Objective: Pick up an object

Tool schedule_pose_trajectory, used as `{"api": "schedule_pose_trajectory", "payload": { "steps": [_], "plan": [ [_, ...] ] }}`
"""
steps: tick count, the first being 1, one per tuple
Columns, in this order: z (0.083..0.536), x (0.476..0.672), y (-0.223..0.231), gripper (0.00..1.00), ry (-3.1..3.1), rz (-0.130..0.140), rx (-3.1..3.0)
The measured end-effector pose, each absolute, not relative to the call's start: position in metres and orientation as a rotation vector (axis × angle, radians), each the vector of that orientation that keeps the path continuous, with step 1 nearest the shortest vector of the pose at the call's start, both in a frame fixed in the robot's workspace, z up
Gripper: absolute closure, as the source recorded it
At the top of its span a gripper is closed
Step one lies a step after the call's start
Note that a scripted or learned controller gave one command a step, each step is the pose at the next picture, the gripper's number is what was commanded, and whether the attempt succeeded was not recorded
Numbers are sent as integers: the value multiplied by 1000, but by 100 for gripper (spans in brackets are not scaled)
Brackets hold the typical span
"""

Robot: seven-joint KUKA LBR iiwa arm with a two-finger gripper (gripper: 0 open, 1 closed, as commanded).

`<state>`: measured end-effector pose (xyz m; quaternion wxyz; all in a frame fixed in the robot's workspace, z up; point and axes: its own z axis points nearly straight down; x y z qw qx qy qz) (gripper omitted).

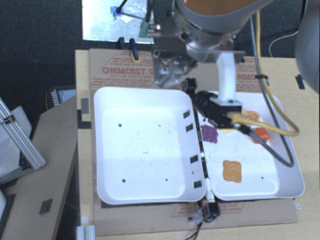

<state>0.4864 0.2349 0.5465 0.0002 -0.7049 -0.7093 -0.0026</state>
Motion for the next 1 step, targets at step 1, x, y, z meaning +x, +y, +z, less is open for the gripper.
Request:
{"api": "schedule_pose_trajectory", "payload": {
  "steps": [1],
  "plan": [
    [546, 486, 235, 0, -2228, -7, -2214]
  ]
}}
